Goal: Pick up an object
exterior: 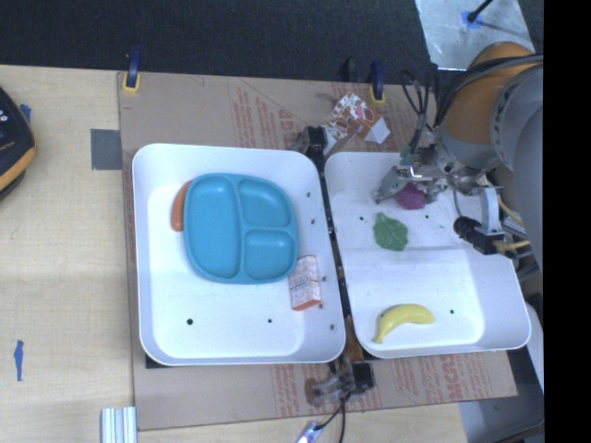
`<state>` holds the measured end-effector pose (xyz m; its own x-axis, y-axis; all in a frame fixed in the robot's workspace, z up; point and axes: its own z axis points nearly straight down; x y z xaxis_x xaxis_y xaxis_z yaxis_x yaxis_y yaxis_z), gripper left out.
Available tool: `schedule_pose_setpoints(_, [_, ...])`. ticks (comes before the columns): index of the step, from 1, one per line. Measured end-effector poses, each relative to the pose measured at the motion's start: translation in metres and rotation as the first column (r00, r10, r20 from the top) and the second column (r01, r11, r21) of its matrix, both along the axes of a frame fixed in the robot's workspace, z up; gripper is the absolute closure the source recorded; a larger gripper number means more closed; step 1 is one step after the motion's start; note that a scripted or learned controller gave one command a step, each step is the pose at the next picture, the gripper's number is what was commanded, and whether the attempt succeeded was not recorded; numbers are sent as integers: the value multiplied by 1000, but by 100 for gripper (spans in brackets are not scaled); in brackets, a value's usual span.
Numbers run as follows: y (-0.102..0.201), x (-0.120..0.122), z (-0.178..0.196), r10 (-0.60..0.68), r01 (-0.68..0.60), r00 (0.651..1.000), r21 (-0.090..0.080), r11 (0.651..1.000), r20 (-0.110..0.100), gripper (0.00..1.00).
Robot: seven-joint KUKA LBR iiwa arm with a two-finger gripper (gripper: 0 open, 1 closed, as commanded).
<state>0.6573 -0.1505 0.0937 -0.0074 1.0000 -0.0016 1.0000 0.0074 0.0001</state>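
Overhead, camera view. Two white bins sit side by side on the bench. The left bin (152, 247) carries a blue divided plate (240, 226) with an orange item (176, 209) peeking out at its 9 o'clock edge, and a small printed packet (306, 282) against the wall at the plate's 4 o'clock.

The right bin (499, 326) carries three loose things: a purple object (413, 197) toward 12 o'clock, a green leafy piece (391, 233) just below it near the centre, and a yellow banana (403, 319) at 6 o'clock.

The gripper (413, 181) sits low over the purple object, metal parts right at it. Whether the jaws are apart or closed, it cannot be told; the wrist hides them.

Judgement: the pick is at the reach or grasp stage. The purple object looks to rest in the bin, nothing lifted. Closing, if not done, and raising remain.
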Motion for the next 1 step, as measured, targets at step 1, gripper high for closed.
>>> schedule_pose_setpoints(1, [0, 0, 10, 3, -3, 1000, 1, 1000, -4, 100])
